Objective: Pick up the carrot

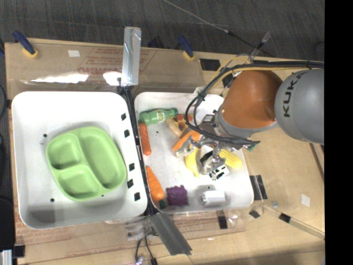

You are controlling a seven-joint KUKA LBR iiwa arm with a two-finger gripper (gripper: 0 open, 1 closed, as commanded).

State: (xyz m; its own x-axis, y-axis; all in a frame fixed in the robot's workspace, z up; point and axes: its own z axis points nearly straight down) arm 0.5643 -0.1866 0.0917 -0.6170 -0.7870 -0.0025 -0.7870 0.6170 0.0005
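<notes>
- I am reaching in from 3 o'clock, my grey arm (300, 106) with its orange band (251, 101) hanging over the right shallow white bin (242, 195).
- My gripper (208, 153) is sitting low among the clutter at the middle of that bin. Cables and toys are crowding it, so I cannot tell whether it is wide or narrow, or whether anything is caught in it.
- The orange tapered plastic carrot (155, 185) is lying at about 7 o'clock in the right bin, against the left wall, its thick end pointing toward 5 o'clock. It is sitting apart from my gripper.
- A second orange carrot-like piece (183, 141) is lying tilted just at 9 o'clock of my gripper, very near it; I cannot tell if we are touching.
- A red-orange sausage-shaped toy (144, 138) is lying along the left wall at 9 o'clock.
- A green plastic bottle (157, 116) is lying on its side at 11 o'clock.
- A purple bunch of toy grapes (176, 195) is resting just beside the carrot's thick end, at 6 o'clock.
- A small white cylinder (213, 197) is lying at 5 o'clock.
- A yellow banana-like toy (191, 162) and a yellow corn cob (232, 158) are flanking my gripper.
- The left white bin (27, 109) is holding a green three-compartment plate (85, 162).
</notes>
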